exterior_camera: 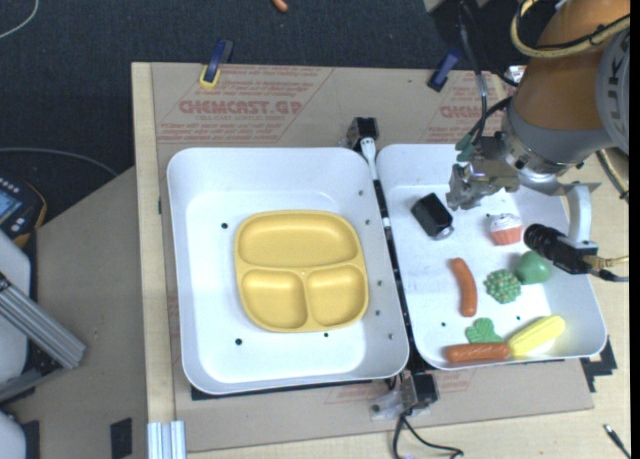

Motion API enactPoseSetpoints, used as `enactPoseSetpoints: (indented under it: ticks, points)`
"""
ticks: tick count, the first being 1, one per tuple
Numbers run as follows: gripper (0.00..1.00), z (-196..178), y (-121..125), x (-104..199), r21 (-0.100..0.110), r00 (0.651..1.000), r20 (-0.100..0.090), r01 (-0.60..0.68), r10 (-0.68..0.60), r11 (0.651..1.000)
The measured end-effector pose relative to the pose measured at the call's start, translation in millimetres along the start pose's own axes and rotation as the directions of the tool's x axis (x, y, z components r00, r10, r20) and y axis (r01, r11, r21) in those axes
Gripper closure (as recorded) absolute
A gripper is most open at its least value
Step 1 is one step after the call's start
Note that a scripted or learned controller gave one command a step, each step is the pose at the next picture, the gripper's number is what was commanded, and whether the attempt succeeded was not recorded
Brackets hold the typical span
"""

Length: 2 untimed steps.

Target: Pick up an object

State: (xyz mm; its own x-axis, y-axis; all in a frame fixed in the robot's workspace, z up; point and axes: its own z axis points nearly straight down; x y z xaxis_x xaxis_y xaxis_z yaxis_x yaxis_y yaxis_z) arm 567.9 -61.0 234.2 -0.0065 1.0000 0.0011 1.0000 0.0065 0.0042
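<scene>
The tool is seen low over the right bin, near its far edge; whether it is released or clenched cannot be told, and nothing is seen in its grasp. A black block lies just beside the tool, toward the bin's left edge. A small red and white cup is placed to the tool's right. Toward the near edge, two sausages, a broccoli floret, a green piece, a second green piece and a corn cob are noted. In the left bin, a yellow divided plate is centred.
</scene>
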Motion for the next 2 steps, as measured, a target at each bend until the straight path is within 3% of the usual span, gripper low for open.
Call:
enactPoseSetpoints:
  ticks: [2]
  points:
    - [1.0,9,9,108,0.002,1.0,0.0,0.0,0.0,1.0]
